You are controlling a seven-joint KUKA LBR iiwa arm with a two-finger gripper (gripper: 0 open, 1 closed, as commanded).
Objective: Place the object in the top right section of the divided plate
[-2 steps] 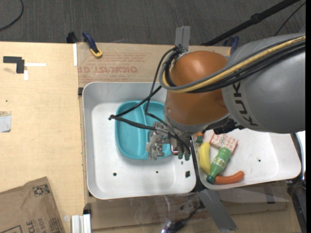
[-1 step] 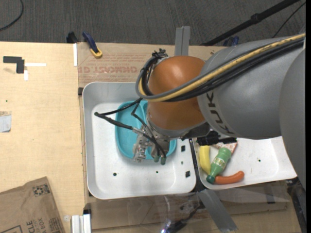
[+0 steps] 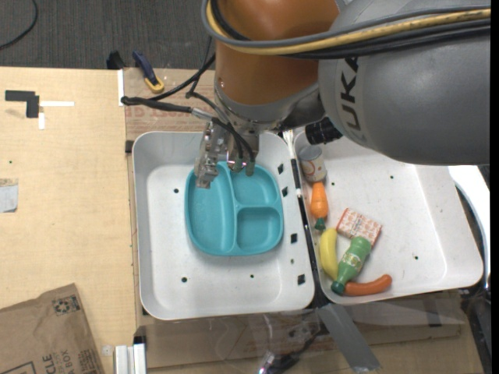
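A teal divided plate (image 3: 214,220) lies in the left white bin (image 3: 160,232). It has one long section on the left and two smaller ones on the right. My gripper (image 3: 227,170) hangs over the plate's far edge, its fingers spread apart and open. One fingertip (image 3: 205,178) sits above the long section's far end; the other is near the top right section (image 3: 263,187). I see nothing between the fingers. The plate's sections look bare where they show. The arm's orange band and grey body hide the bin's far rim.
The right bin (image 3: 437,232) holds a small can (image 3: 312,162), a carrot (image 3: 318,199), a red and white box (image 3: 359,226), a banana (image 3: 328,252), a green bottle (image 3: 352,260) and a red sausage (image 3: 366,287). A paper bag (image 3: 47,333) lies on the bench at lower left.
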